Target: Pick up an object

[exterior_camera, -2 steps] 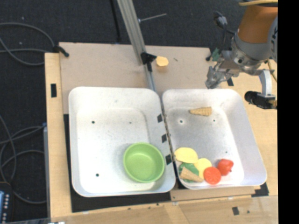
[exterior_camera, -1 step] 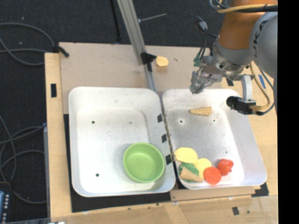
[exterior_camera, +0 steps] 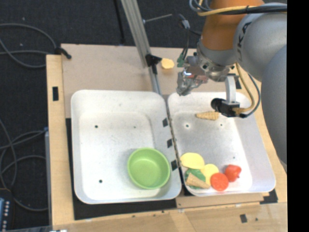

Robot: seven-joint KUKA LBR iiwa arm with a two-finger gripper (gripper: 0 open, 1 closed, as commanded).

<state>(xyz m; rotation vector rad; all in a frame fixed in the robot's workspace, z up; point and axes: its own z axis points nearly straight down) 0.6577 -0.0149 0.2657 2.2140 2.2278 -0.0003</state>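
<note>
My gripper (exterior_camera: 184, 87) hangs over the far left corner of the right bin (exterior_camera: 251, 144), with nothing visibly between its fingers. A tan cone-shaped piece (exterior_camera: 207, 115) lies on the bin floor a little to its right and nearer the camera. At the bin's near edge sits a cluster: a yellow piece (exterior_camera: 192, 160), a second yellow piece (exterior_camera: 210, 170), a tan wedge on something green (exterior_camera: 196, 180), and two red pieces (exterior_camera: 219, 181) (exterior_camera: 233, 172). In the left bin (exterior_camera: 96, 129) stands a green bowl (exterior_camera: 148, 167).
A metal post (exterior_camera: 140, 37) rises at a slant behind the seam between the bins. A small yellow object (exterior_camera: 167, 64) lies on the bench behind the bins. Cables trail from the arm near a black fitting (exterior_camera: 223, 106) above the right bin.
</note>
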